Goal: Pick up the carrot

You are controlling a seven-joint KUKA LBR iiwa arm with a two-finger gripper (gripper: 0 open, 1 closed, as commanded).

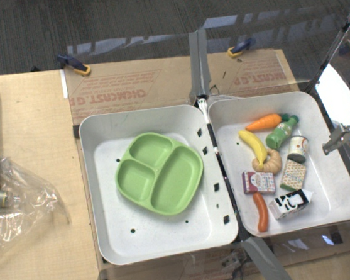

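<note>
One carrot: carrot [263, 122] lies at the far end of the right bin [328, 149], just above the banana [254, 146].
Long axis: roughly left-right, slightly tilted.
Gripper: at the view's right edge [342, 138]; state of the fingers cannot be told.
Direction: carrot lies left of it, slightly farther back.

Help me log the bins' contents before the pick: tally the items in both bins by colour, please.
Orange: 1, the carrot
Yellow: 1, a banana
Green: 2, a divided plate and a bottle
Red: 1, a sausage
Tan: 1, a bread roll
Printed packages: 4
Total: 10
</note>
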